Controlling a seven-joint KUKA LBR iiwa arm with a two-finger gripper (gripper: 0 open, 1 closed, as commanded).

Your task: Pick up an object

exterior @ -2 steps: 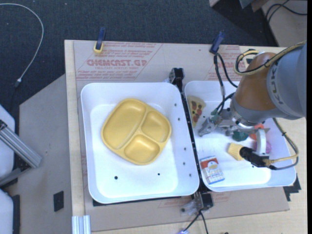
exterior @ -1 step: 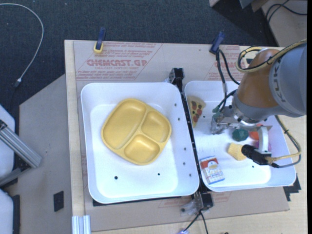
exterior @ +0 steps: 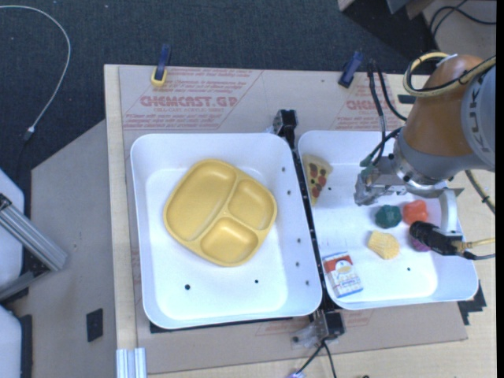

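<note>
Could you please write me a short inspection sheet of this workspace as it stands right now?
Surface: bench board bearing a left bin and a right bin side by side.
Job's things: in the right bin, a pizza slice, green object, orange object, yellow ridged piece, purple object, small red-and-white carton.
Clutter: yellow divided plate in the left bin.
Grippers: tool low over the right bin, beside the green object; finger state unclear.
Cables: black cables along the arm; white cable on the floor.
Surroundings: dark carpet; blue clamps on the board's far edge.
</note>
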